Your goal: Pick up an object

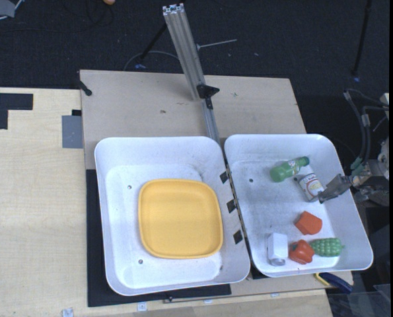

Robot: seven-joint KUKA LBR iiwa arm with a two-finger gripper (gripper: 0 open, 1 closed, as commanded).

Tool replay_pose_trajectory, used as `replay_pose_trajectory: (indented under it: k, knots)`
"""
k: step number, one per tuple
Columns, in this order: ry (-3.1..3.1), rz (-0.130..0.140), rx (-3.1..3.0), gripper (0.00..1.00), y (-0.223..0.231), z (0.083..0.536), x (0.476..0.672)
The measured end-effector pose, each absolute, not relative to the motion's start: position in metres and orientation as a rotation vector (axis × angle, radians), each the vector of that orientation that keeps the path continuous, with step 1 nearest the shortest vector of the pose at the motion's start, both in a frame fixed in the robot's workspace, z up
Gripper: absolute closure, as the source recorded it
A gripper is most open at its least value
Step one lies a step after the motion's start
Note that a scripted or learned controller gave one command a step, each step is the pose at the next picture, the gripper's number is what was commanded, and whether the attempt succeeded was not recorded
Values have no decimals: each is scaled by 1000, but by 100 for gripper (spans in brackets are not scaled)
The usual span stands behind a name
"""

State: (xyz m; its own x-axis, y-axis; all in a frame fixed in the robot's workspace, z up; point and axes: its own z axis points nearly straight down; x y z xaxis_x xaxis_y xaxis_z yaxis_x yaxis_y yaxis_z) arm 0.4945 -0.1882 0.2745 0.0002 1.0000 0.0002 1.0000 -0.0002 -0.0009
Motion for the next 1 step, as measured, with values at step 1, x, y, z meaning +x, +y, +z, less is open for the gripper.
replay_pose_trajectory:
  k: [1]
  knots:
    - [-2219,3,-2218,0,-191,231,498]
